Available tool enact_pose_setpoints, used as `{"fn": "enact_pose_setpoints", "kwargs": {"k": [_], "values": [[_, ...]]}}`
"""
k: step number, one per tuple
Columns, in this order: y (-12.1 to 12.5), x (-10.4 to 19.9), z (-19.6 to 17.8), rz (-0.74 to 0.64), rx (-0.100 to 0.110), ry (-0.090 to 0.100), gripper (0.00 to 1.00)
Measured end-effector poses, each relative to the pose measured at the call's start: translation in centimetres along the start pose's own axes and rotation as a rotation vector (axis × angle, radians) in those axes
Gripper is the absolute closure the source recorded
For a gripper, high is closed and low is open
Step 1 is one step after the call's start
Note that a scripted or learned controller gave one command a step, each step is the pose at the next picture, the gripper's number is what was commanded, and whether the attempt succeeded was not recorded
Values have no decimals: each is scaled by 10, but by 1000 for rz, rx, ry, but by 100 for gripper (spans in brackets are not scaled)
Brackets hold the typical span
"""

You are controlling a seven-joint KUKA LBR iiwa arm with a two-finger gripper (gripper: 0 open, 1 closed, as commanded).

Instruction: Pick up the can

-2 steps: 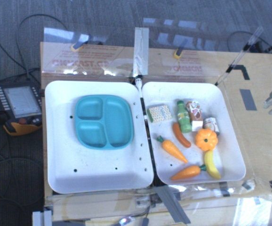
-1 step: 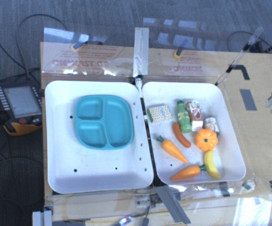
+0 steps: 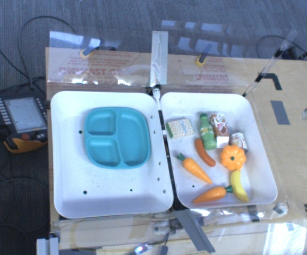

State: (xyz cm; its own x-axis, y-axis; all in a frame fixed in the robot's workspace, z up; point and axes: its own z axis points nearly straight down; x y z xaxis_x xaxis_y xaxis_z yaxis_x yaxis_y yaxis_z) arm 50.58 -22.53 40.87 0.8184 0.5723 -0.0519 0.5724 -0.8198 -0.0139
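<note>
White plastic bins, two of them side by side, and all the clutter is in the right bin [image 3: 262, 142]. The can [image 3: 238, 141] I'm after is a small one with a red-and-white label. It sits toward that bin's right wall, just beside a little red and white carton [image 3: 219, 127], with its lower edge right against the orange pumpkin [image 3: 232, 157].

Left of the carton a green bottle [image 3: 207, 132] lies lengthwise, and under it is a reddish sausage-looking thing [image 3: 205, 152]. There are also two carrots, one mid-bin [image 3: 196, 168] and one along the near wall [image 3: 211, 195], with a banana [image 3: 239, 186] tucked below the pumpkin. A pale patterned block [image 3: 179, 127] sits up by the divider.

The left bin [image 3: 58, 142] just has a blue divided plate [image 3: 117, 137] lying flat in it.

As for my gripper, honestly can't tell what state it's in right now.
</note>
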Motion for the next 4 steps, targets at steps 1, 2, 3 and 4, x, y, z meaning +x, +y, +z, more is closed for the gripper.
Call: {"fn": "enact_pose_setpoints", "kwargs": {"k": [1, 2, 3, 4], "values": [[1, 1, -8, -1, 2, -6, 100], [1, 1, -15, -2, 5, -12, 100], [2, 2, -23, -3, 7, -18, 100], [2, 2, -30, -4, 9, -24, 100]]}}
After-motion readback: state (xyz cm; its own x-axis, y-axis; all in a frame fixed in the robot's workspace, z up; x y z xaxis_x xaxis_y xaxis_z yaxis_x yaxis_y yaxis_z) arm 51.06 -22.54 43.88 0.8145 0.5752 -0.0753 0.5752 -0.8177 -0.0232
